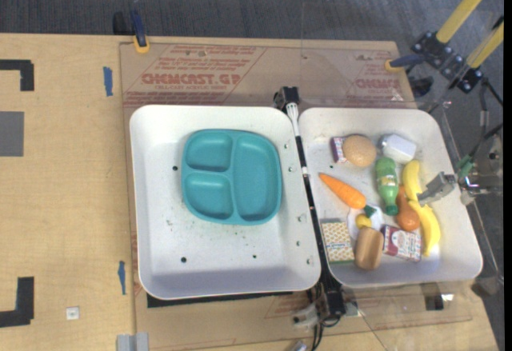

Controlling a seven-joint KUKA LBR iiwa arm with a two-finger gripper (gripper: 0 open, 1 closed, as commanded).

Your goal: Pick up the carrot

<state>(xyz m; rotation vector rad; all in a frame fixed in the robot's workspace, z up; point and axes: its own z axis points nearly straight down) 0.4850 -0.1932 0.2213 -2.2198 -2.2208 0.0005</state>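
The carrot [342,190] is orange and tapered, lying in the right bin [456,257] near its left wall, with its tip pointing up-left. It rests free, touched by nothing but the small yellow-green item at its thick end. My gripper [450,183] is at the right rim of the same bin, just right of the banana [422,209], well away from the carrot. Nothing is seen held in it.
Around the carrot lie a tan roll [360,151], a green bottle [387,181], a small orange fruit [408,220], a brown cylinder [369,248], a cracker box [336,241] and a red-white packet [402,243]. The left bin [152,205] holds a teal divided plate [233,176].
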